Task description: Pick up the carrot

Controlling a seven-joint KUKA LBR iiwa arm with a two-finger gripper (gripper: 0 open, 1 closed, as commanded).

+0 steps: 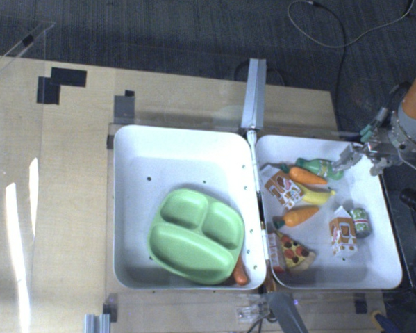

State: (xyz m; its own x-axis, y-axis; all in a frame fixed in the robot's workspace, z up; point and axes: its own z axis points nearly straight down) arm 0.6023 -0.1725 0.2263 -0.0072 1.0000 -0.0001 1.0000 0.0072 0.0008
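Carrot (309, 177) lies untouched in the right bin (388, 238), against a banana (316, 196) near the top; a second one (300, 216) sits lower, mid-bin. My claw (365, 151) hovers at the bin's upper right corner, and I cannot tell its state. I judge the pick not yet begun: approach, grasp and lift remain.

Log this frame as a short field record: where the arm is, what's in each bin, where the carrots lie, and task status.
arm: enters from the right, gripper over the right bin's far edge
left bin: green divided plate, orange item at its near right corner
right bin: carrot by a green bottle, banana, second carrot, pizza slice, two cartons, small can
status: no carrot lifted yet
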